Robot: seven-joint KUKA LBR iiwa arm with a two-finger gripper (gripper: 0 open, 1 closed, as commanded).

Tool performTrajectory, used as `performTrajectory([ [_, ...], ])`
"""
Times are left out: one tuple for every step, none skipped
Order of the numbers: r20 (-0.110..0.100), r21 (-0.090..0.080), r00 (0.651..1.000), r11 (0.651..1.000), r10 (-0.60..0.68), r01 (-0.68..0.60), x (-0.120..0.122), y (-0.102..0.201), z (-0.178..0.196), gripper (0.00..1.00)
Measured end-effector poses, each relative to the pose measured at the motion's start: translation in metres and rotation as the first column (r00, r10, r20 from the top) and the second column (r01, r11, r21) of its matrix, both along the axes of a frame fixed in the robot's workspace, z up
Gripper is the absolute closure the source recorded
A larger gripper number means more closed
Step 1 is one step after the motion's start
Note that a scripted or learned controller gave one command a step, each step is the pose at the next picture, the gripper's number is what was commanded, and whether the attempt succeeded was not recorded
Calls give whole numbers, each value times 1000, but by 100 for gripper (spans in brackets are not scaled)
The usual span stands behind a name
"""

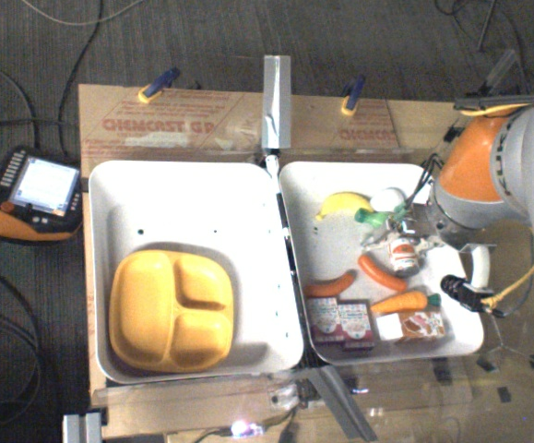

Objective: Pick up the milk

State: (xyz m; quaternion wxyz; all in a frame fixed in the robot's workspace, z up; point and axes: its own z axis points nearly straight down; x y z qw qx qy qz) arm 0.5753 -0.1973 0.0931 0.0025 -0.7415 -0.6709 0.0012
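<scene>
I see the pincer [397,232] low in the right bin [296,212], but its tips blur into clutter and I cannot tell their state. Right below sits a small red-labelled bottle [402,255], likely the milk, partly masked. Beside it lie a sausage [380,272], a carrot [411,302] and a lemon [343,206]. The left bin [100,201] holds a yellow tray [172,309].

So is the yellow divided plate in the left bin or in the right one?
In the left bin. The yellow plate lies on its floor, toward the near left corner.
</scene>
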Motion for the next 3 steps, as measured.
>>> performTrajectory([
  [11, -10, 990, 990, 142, -142, 17, -3, -5, 0],
  [0, -3, 905, 905, 426, -426, 49, -21, 61, 0],
  [13, -11, 880, 880, 475, -475, 39, 61, -5, 0],
])
